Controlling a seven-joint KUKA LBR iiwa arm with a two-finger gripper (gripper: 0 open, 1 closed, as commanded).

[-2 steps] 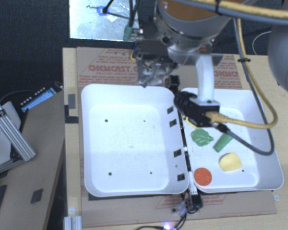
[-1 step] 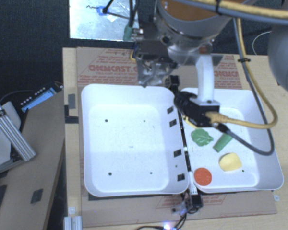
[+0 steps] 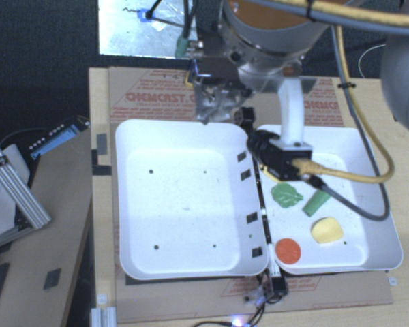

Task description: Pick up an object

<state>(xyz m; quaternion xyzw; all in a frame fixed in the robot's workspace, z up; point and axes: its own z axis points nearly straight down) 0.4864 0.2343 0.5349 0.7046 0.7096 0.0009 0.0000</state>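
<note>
The claw (image 3: 218, 107) hangs above the far rim of the left bin (image 3: 184, 203), near the seam between the two bins; whether it is open or closed cannot be told, and nothing shows between it. A black fitting (image 3: 279, 159) with a yellow cable (image 3: 347, 176) sits just to its right, over the right bin (image 3: 375, 244). In that bin lie a green leaf-shaped piece (image 3: 286, 195), a green block (image 3: 316, 203) beside it, a yellow lump (image 3: 326, 230) and an orange-red disc (image 3: 288, 251). Red print on the cardboard (image 3: 157, 94) under the bins reads roughly "CHEMCAST".
</note>
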